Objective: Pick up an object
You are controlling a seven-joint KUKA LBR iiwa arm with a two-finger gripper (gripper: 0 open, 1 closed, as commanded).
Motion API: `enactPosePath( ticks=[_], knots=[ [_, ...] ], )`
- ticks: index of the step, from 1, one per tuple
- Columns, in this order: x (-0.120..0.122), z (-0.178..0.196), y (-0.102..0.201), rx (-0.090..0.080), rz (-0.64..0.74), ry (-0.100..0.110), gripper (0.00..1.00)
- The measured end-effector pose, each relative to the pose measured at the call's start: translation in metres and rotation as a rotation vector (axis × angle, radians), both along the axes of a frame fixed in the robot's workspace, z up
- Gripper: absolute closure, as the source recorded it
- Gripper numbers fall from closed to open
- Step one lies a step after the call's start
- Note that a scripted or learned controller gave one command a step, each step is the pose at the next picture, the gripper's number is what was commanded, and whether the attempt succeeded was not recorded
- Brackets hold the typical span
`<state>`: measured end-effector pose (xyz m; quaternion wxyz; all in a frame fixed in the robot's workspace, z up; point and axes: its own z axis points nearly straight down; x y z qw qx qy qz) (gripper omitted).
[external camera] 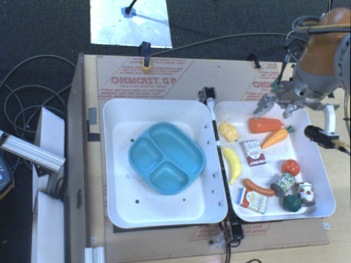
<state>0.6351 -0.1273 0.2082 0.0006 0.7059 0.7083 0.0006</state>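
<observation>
The orange pepper (pixel 265 125) lies at the right bin's (pixel 323 163) far edge, just beneath the gripper (pixel 276 107), whose fingers spread apart empty, a carrot (pixel 274 138) touching alongside.

Two white bins (pixel 159 215), one blue plate (pixel 166 158), two carrots (pixel 266 125), one banana (pixel 232 165).

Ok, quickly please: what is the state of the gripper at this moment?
Gripper: open, holding nothing, its fingers spread above the far end of the right bin, near the orange pepper.
</observation>
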Motion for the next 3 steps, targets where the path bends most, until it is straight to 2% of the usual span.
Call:
enactPosePath(
  ticks=[1,2,3],
  knots=[
    [0.028,-0.099,-0.007,-0.006,0.002,-0.014,0.0],
    [0.031,-0.084,-0.007,-0.007,0.005,-0.024,1.0],
    [0.031,-0.084,-0.007,-0.007,0.006,-0.022,0.0]
  ],
)
